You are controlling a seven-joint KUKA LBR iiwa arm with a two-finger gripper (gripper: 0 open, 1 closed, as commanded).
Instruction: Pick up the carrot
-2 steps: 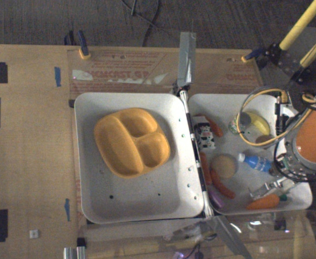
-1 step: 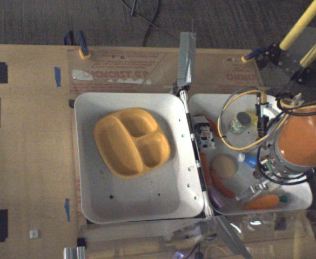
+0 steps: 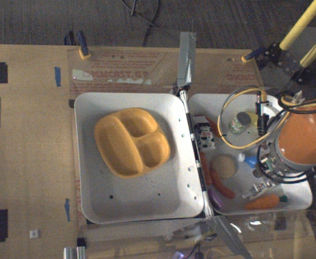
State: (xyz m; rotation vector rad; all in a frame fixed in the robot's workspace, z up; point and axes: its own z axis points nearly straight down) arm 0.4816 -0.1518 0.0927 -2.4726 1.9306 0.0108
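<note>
- Down in the right bin's near corner lies the carrot, orange, lengthways along the front wall, its green stem end pointing right.
- Just above it, the arm's wrist hangs over the bin's right half; the gripper reaches toward the carrot, but whether its fingers are spread or closed cannot be told, and nothing is seen held.
- Left of the carrot sit a round tan item, a long red-orange piece and a purple piece.
- Beyond the divider, the left bin holds a yellow divided plate with three compartments.
</note>
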